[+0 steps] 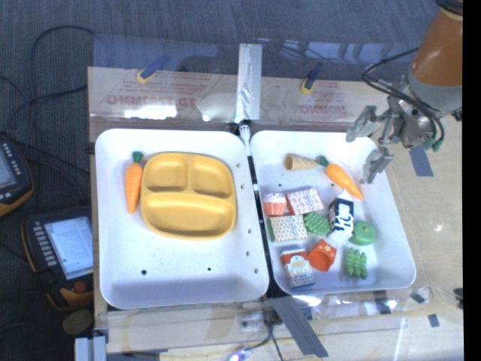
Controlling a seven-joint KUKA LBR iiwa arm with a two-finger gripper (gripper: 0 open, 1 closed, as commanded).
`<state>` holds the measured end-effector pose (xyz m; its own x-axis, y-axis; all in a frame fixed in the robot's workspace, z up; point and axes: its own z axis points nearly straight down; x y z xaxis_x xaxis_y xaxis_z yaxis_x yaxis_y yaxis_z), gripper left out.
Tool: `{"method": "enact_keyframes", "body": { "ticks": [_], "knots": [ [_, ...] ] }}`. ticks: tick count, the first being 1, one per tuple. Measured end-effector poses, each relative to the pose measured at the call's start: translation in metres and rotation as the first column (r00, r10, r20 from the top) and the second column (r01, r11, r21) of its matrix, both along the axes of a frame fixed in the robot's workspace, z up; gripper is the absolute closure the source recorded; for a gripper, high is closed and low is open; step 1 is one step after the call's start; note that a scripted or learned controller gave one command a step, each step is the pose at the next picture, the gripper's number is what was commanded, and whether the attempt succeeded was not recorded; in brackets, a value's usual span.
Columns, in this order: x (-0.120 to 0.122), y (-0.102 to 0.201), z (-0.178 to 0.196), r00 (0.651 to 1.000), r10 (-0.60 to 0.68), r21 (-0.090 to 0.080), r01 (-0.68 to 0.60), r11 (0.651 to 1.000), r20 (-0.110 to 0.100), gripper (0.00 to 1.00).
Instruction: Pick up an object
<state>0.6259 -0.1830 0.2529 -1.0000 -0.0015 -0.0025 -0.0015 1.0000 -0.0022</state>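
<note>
The gripper (pixel 378 147) is held spread and unladen just above the right bin (pixel 398 224), beside the small carrot (pixel 343 180). That carrot, lying loose near the bin's far corner, is judged the handiest object for picking.

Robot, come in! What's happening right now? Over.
Gripper open, above the right bin's far right corner, holding nothing. Nearest toy: small carrot, just below it. Ice cream cone beside it. Nothing blocking.

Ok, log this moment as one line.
pincer: open, above right bin rim | holding: nothing | nearest: carrot
</note>
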Motion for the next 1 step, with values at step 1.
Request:
{"method": "enact_keyframes", "body": {
  "ticks": [1],
  "knots": [
    [0.0052,0.0131,-0.1202,0.996,0.094,0.000,-0.094,0.996,-0.002,0.00]
  ]
}}
